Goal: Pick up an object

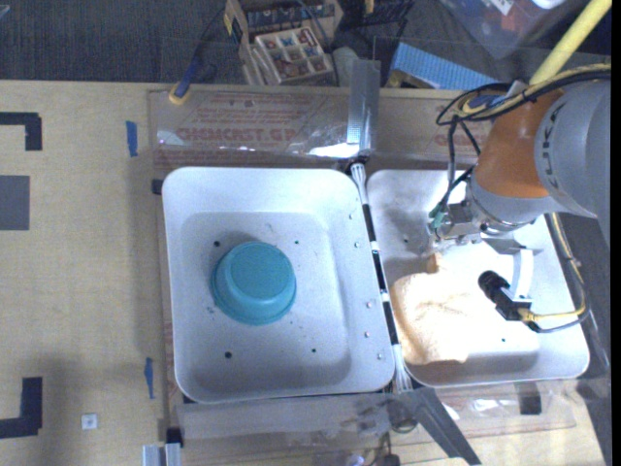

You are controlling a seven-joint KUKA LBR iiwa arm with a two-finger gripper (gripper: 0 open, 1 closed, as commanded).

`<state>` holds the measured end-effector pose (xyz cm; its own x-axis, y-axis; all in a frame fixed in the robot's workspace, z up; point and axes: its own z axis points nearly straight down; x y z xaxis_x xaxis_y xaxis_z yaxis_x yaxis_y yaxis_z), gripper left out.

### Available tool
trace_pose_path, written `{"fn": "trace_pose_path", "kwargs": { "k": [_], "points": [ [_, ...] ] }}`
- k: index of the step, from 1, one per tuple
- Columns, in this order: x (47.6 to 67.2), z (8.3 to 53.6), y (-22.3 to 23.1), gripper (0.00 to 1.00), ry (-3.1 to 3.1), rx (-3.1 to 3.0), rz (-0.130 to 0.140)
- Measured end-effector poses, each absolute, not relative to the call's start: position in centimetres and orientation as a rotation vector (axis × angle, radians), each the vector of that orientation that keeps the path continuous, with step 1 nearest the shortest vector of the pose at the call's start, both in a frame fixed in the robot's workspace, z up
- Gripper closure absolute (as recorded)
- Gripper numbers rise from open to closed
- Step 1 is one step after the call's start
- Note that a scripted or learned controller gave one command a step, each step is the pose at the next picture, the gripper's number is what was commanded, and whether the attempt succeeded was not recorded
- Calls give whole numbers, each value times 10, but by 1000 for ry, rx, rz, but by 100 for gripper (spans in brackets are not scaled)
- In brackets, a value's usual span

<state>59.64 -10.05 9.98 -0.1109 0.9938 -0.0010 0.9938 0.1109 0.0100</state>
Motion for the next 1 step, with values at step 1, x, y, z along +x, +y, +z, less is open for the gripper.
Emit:
{"fn": "trace_pose_path", "kwargs": {
  "k": [1],
  "points": [
    [587,185,-60,100,2464,1944,2]
  ]
}}
